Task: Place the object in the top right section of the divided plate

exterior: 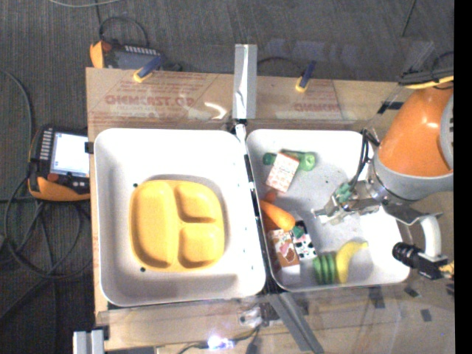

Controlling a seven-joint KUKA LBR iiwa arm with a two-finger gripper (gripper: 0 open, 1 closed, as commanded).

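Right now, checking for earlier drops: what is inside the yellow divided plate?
All three sections of the yellow divided plate look bare; it sits in the left bin, its underside hidden.

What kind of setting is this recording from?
Probably a robotics lab bench: two shallow white plastic bins sit on a board, one holding a yellow divided plate, the other toy food like an orange plastic carrot, with cables trailing over grey carpet.

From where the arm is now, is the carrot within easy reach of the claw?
Probably yes. The claw hovers in the right bin, and bare bin floor lies between it and the carrot. A small box lies close beside the carrot and may crowd the grasp.
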